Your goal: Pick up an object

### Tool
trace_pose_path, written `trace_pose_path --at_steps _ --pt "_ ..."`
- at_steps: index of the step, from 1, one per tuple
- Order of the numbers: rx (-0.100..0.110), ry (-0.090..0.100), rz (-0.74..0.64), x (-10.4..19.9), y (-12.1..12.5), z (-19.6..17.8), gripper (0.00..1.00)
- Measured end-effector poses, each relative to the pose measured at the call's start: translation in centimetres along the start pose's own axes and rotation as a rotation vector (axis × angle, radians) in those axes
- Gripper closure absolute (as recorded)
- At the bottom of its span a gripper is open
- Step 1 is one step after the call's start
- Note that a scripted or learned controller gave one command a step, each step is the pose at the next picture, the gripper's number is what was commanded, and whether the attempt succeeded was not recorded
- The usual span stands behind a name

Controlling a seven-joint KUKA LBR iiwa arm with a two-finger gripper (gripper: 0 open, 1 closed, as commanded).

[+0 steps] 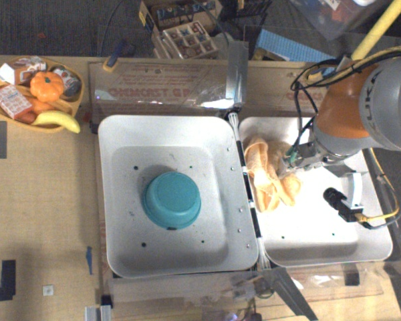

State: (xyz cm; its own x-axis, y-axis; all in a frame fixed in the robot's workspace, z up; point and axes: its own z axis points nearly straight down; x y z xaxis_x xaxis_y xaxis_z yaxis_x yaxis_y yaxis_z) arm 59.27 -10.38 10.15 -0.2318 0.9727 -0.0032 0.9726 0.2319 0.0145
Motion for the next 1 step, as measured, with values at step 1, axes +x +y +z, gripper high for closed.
trace_pose_path --at_steps 1 --pt "0.012 0.002 -0.103 -1.19 -1.59 -13.28 1.00"
